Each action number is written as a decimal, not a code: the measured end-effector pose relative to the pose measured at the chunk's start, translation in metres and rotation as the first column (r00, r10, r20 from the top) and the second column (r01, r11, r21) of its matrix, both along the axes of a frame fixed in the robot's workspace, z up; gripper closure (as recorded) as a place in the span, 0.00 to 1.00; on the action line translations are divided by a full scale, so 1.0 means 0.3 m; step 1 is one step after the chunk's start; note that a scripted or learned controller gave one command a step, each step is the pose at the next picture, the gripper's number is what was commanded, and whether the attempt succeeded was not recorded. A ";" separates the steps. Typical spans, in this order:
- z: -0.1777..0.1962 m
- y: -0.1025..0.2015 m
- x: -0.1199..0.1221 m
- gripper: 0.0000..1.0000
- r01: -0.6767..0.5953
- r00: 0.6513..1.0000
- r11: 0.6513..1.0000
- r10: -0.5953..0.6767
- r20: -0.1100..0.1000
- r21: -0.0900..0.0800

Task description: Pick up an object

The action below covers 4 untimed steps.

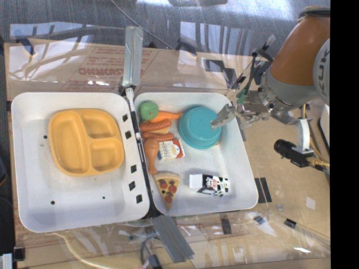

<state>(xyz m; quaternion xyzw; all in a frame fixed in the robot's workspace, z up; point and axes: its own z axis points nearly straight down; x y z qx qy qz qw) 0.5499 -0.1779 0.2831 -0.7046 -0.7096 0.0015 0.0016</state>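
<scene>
So the arm comes in from 3 o'clock and its gripper hangs over the right bin, right at the 3 o'clock rim of the teal bowl. That bowl is the closest thing to it by far; from the tip it lies toward 9 o'clock, basically touching or just under it. Being round, it has no long axis to line up with, so my guess is a rim pinch is the only sensible grab.

Honestly can't tell whether the jaws are spread or pressed together. The tip is a small grey wedge against the bowl and the view is too coarse there. Nothing visibly sits between them, so I wouldn't call anything held.

The rest of the right bin sits further toward 9 o'clock from the tip:
- green ball up at the bin's 11 o'clock corner
- carrots beside it, long axis running 9 to 3
- a drumstick-looking piece below those, running roughly 12 to 6
- small carton just beside it
- pizza slice and a black-and-white milk carton along the 6 o'clock edge

The left bin has the yellow divided tray, well apart from the arm. Both bins sit on the table.
</scene>
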 end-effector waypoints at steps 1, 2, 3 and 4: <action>-0.418 -0.064 -0.018 0.00 0.031 0.999 1.000 -0.031 -0.009 0.002; -0.610 0.097 0.174 0.00 0.226 0.974 0.974 -0.226 0.009 -0.006; -0.591 0.106 0.172 1.00 0.221 0.975 0.975 -0.221 0.001 -0.002; -0.591 0.106 0.172 0.00 0.221 0.975 0.975 -0.221 0.001 -0.002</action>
